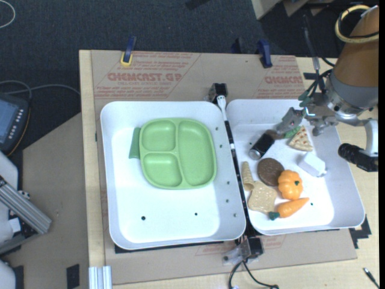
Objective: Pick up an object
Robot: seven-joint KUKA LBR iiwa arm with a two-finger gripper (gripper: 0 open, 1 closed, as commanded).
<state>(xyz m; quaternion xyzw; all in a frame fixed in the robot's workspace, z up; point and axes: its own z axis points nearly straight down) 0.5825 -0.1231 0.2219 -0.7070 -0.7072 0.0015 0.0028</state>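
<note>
My gripper point(302, 125) hangs over the back of the right bin point(343, 212), reaching in from the right. Its fingers stand open, one finger point(289, 123) to the left and the other on the right. Just below and between them lies a triangular pizza-slice toy point(299, 140); nothing is held. A black cylinder point(263, 144) lies to the left of the gripper. Nearer the front sit a brown round cookie point(270, 171), an orange pumpkin point(290, 184), a carrot point(291, 208), a tan cracker point(260, 198), a waffle stick point(247, 174) and a white block point(313, 164).
The left bin point(120, 203) holds a green divided plate point(178, 152). The wall between the two bins point(231, 155) runs just left of the black cylinder. A black part of the arm point(356, 155) juts out over the right bin's right edge.
</note>
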